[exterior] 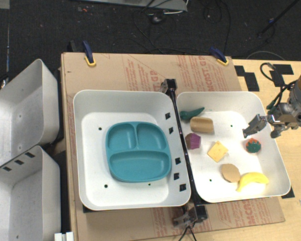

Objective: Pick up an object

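The two-finger gripper hangs at the right rim of the right-hand shallow white bin, reaching in from the right. Its two dark fingers are spread apart with nothing between them: one finger points in over the bin floor, the other sits out by the rim.

Just below the gripper, slightly toward the bin's middle, lies a small round red-and-green toy fruit, apart from the fingers and not touched by them. Further below, near the bin's front edge, lies a yellow toy banana, and touching its left end is a tan oval piece like a potato or bread roll.

To the gripper's left, across open bin floor, is a yellow wedge of toy cheese. Beyond it sits a small purple block-like toy close to the divider between the bins. Up-left of the gripper, a tan bread-shaped block rests with a dark green pepper-like toy just beside its far upper side, against the bin's left wall.

Well to the left, the left-hand shallow white bin holds a teal plastic divided plate with three compartments, lying flat.

Nothing stands between the open fingers and the red-and-green fruit; the bin's right wall runs just under the gripper.
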You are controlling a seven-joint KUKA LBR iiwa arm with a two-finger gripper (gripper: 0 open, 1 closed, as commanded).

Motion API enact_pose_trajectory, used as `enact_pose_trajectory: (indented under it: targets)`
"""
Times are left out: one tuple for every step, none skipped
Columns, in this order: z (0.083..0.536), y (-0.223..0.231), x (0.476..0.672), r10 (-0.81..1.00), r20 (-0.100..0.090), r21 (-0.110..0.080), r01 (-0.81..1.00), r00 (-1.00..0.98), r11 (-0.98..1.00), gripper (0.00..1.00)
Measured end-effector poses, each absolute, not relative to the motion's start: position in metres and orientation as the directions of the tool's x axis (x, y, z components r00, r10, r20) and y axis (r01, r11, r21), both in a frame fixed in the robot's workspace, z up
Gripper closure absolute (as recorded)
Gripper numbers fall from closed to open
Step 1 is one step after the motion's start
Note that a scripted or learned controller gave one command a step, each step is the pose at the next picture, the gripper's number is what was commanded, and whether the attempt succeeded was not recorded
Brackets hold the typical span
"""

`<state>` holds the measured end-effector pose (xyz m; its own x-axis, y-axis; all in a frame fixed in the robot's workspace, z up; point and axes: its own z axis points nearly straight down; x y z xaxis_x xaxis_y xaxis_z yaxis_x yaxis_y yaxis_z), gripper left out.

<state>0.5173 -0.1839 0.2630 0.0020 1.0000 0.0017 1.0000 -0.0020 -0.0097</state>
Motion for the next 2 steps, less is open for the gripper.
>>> enact_pose_trajectory:
  targets:
    - [0.268, -0.184, 0.519, 1.0, -0.001, 0.0, 1.0, -0.001, 0.001, 0.0]
    - [0.221, -0.176, 0.521, 1.0, 0.001, -0.005, 1.0, 0.0, 0.0, 0.0]
